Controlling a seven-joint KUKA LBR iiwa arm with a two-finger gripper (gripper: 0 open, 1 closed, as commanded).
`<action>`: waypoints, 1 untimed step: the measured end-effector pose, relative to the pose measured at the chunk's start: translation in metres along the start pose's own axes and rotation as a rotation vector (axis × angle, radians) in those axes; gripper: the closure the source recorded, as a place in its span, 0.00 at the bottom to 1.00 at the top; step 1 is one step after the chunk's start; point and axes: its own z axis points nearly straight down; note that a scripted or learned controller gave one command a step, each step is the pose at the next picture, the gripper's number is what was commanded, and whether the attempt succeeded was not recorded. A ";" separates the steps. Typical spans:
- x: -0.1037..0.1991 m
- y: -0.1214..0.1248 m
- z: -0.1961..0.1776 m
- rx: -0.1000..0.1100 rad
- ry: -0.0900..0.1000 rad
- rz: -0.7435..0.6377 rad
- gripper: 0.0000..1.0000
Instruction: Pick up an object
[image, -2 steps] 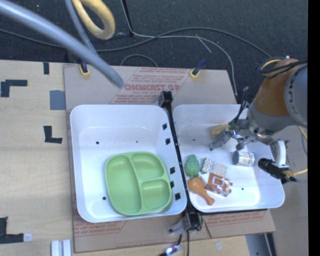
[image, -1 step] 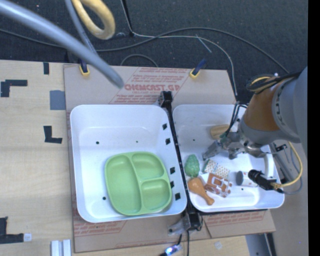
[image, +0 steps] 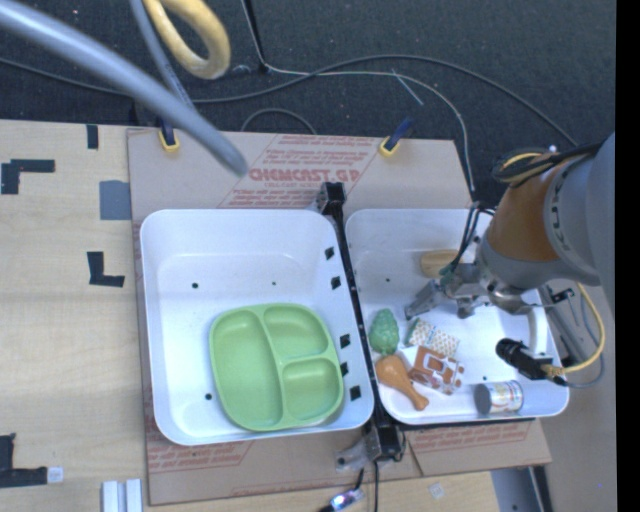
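Two white bins (image: 160, 300) sit on cardboard (image: 300, 175) printed "CHEMCAST GP"; whether the gripper (image: 440, 292) grips anything is unclear.

From my feed I see a pale wooden desk (image: 60, 300) with small dark tape marks on its left part. A brown cardboard sheet (image: 300, 165) with red printed lettering lies on it, held at the far edge by a yellow clamp (image: 168, 140) and a blue-handled clamp (image: 396, 136). Beyond the desk lies dark carpet floor (image: 450, 60), crossed by thin cables (image: 300, 72). Light is even, with soft shadows.
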 end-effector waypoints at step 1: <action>0.000 0.000 -0.010 -0.002 -0.001 0.000 1.00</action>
